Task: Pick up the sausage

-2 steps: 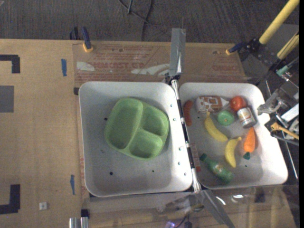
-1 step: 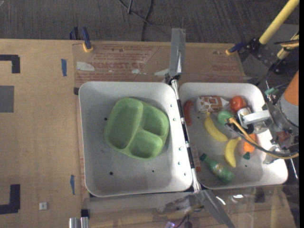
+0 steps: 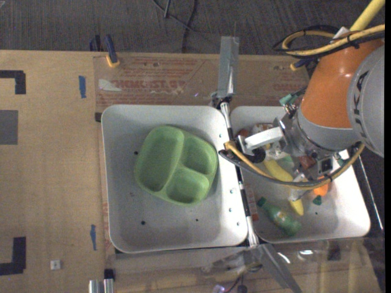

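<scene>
A small reddish-brown piece, probably the sausage, lies in the right bin's far-left corner. The arm partly hides it.

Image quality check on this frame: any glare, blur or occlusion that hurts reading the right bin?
Camera view: lighting is even, with only soft shadows. The green divided plate in the left bin reads sharp. The arm looms large and soft-focused, covering much of the right bin. The banana and green bottle are readable; small items under the wrist are too murky to identify.

left bin: divided plate inside | right bin: bottle, banana inside | arm above right bin
</scene>
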`<state>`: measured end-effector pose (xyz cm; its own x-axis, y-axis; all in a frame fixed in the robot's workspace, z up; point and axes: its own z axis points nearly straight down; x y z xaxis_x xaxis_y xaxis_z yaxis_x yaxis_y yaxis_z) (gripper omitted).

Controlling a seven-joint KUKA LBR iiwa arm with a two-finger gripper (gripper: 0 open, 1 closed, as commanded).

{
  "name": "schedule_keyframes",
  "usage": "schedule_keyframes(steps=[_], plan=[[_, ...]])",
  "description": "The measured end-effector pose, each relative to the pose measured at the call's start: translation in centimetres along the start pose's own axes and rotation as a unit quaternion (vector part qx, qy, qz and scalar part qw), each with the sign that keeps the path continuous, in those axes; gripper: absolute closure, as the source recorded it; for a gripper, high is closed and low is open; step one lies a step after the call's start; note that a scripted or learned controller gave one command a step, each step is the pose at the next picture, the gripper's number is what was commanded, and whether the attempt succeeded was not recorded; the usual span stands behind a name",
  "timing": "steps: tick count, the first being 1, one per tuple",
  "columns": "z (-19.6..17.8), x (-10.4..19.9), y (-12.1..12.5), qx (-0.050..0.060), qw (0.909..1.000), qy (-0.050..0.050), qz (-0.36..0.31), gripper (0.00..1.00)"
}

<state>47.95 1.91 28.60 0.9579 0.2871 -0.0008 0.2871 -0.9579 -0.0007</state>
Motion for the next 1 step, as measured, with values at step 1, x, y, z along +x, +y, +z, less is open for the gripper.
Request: schedule_keyframes(steps=[1], plan=[[-5.28,3.84,6.73,0.0,0.9998,0.0,0.019,0.0]])
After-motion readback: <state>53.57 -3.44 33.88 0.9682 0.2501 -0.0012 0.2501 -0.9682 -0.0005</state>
